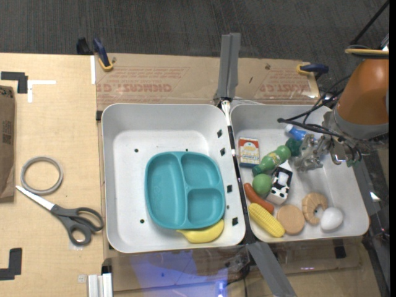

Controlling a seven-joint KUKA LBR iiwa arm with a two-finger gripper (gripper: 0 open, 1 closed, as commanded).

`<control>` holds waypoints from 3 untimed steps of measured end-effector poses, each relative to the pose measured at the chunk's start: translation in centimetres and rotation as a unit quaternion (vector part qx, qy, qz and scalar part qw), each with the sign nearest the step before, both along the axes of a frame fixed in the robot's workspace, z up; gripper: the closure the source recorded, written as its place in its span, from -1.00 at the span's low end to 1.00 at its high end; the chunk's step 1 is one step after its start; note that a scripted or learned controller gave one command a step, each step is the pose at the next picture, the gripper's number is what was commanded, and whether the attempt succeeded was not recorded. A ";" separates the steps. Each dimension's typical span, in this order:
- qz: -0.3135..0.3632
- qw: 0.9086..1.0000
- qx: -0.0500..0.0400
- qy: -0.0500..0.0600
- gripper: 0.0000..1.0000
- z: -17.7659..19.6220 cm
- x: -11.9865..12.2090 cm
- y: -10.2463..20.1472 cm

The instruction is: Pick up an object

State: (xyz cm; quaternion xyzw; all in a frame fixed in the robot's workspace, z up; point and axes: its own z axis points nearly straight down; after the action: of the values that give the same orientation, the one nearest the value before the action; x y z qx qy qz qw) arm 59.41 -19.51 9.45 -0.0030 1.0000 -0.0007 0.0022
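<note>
My gripper (pixel 307 156) hangs right of centre, jaws unreadable; the green bottle (pixel 274 158) looks light, slick, best pinched mid-body.

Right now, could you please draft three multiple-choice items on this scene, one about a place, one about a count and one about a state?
1. Where does the teal divided plastic plate lie?
A. in the left white bin
B. in the right white bin
C. on the wooden bench beside the scissors

2. How many yellow plastic bananas lie in the left white bin?
A. none
B. one
C. three

3. How does the gripper stand?
A. resting on the teal plate
B. above the right white bin, lifting nothing visible
C. carrying the yellow toy corn cob high above the bins

Answers:
1 A, the plate sits in the middle of the left bin.
2 B, a single banana peeks out at the plate's near edge.
3 B, the corn cob lies on the bin floor, apart from the gripper.
</note>
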 end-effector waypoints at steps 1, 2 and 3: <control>0.031 1.000 0.000 -0.001 -1.00 -0.1 2.2 0.5; 0.023 1.000 0.004 0.004 -1.00 -0.2 4.5 -1.7; 0.040 0.999 0.001 -0.001 -1.00 -0.1 1.9 6.4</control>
State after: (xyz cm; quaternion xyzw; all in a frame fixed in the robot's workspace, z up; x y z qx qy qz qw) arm 61.34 -13.11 9.38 -0.0426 0.9991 -0.0001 0.0029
